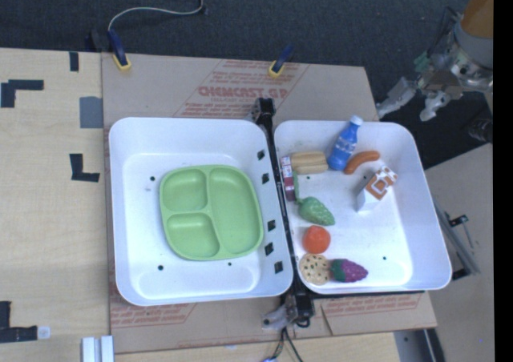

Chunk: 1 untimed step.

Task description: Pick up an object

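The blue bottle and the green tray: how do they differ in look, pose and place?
The blue bottle is small, white-capped, lying tilted in the right bin among toy foods; the green tray is far larger, flat, with three compartments, alone in the left bin. Both rest apart from the gripper.

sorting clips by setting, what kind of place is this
Most likely a robotics lab bench for grasping trials: two white bins clamped onto a cardboard sheet, toy food like a blue bottle in the right one, and the arm's hand waiting beyond it.
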Available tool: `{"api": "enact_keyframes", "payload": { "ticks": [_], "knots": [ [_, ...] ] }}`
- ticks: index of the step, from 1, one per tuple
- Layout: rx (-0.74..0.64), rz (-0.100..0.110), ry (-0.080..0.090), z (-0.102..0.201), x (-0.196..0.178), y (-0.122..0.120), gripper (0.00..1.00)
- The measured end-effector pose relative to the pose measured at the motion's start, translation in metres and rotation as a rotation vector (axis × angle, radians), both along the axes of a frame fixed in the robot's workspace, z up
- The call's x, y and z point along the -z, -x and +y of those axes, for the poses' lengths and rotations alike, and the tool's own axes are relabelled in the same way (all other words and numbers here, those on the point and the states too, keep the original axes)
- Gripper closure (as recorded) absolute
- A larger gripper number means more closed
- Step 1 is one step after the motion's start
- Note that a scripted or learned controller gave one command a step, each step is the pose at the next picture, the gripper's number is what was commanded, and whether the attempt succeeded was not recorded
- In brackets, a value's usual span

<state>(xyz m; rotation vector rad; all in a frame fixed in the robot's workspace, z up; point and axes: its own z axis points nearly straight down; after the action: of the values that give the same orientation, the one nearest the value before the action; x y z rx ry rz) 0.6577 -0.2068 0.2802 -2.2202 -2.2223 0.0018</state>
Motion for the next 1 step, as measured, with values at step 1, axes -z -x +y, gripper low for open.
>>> {"api": "enact_keyframes", "payload": {
  "ticks": [1],
  "knots": [
    [-0.002, -0.014, 0.004, 0.0309, 0.1789, -0.0141, 0.00]
  ]
}}
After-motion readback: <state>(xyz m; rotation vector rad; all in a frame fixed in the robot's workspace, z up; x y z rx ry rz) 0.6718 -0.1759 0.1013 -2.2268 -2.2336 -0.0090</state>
